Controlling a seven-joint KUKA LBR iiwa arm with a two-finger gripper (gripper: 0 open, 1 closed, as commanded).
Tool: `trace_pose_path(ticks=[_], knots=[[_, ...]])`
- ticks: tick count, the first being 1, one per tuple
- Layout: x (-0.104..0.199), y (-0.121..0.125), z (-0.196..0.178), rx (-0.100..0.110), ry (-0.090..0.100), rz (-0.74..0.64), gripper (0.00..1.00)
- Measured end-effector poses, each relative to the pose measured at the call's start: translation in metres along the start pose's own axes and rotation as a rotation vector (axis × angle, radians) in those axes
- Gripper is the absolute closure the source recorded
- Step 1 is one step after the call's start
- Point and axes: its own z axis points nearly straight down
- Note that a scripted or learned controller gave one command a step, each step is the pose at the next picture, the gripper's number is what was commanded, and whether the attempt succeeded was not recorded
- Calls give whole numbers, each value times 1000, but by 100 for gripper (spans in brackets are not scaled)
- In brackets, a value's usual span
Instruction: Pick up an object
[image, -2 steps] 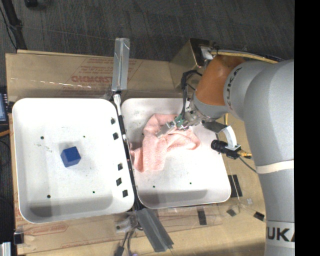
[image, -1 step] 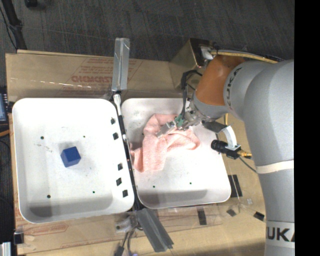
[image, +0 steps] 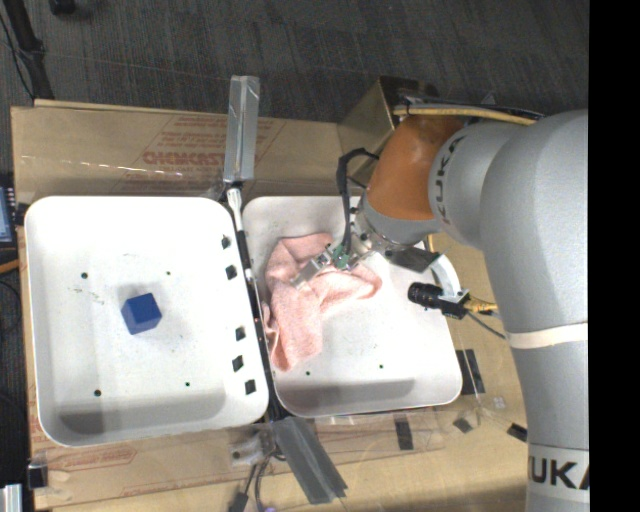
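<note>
Covering claw (image: 335, 258) fingers: wrist, bunched pink cloth (image: 305, 300).

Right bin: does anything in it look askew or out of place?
The pink cloth lies crumpled, bunched against the bin's left wall rather than flat. The gripper sits on its upper part. Nothing looks spilled or damaged.

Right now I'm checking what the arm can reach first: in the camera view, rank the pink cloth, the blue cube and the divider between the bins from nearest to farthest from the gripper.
1. Pink cloth: in the right bin, directly under the gripper.
2. Divider between the bins: left of the cloth.
3. Blue cube: in the left bin, well beyond the divider.
</note>
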Motion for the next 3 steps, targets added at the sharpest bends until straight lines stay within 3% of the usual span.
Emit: trace_pose_path(ticks=[1, 2, 3], knots=[[29, 23, 1, 2, 1, 101, 0], [-3, -8, 0, 1, 2, 117, 0], [-31, -23, -1, -3, -3, 122, 0]])
